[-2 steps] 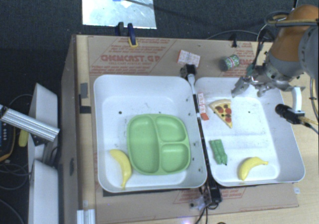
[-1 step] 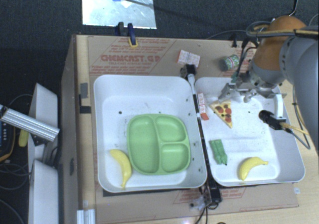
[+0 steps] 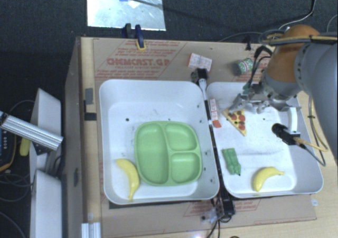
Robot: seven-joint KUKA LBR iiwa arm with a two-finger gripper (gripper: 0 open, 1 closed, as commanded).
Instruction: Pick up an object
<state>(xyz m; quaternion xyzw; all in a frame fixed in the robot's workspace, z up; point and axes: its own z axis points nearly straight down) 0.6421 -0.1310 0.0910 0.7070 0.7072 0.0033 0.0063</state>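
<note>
The gripper hangs low over the right bin, at its back edge, its tip just above the pizza slice; I cannot tell how it is set. Nearer the front lie a green toy and a banana (well apart from the gripper). The left bin holds a green divided plate with a second banana touching its edge.

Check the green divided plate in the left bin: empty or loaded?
Empty. All three compartments of the green plate show bare green. The nearest banana lies beside the plate's left edge on the left bin floor.
</note>
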